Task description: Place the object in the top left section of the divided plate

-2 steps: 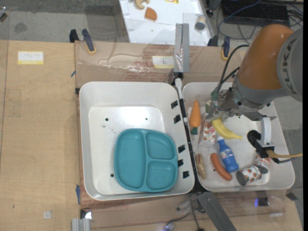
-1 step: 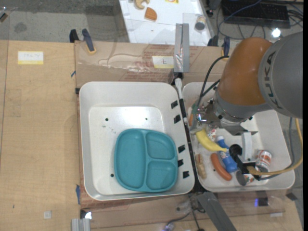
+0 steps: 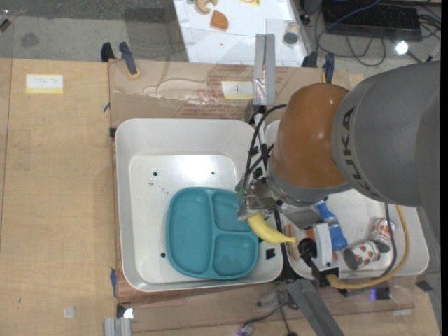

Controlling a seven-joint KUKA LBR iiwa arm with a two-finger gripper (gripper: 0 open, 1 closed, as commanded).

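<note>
Banana [image 3: 270, 232], yellow and curved, sits at the right edge of the teal divided plate [image 3: 187, 238]. Its upper end is tucked right under the gripper [image 3: 248, 206], and its lower end points right, toward the wall where the two bins meet. It overlaps the plate's right rim, about level with the ridge between the two smaller compartments. Whether it rests on the rim or hangs just above it is hard to say. The arm's body hides the gripper from above, so I cannot tell if it is spread, closed, or pinching the banana.

The plate lies flat in the front part of the left bin [image 3: 136, 180], with its one large compartment on the left and two smaller ones stacked on the right. All three compartments show bare teal. The rest of this bin's floor is white with a few small dark specks.

The arm [image 3: 381, 135] reaches in from the right, and its orange band [image 3: 311, 138] sits above the dividing wall between the bins. In the right bin [image 3: 417, 256] a white object with red markings [image 3: 365, 250] lies near the front. Both bins stand on a wooden bench [image 3: 56, 187], with a sheet of brown cardboard [image 3: 175, 96] behind them.
</note>
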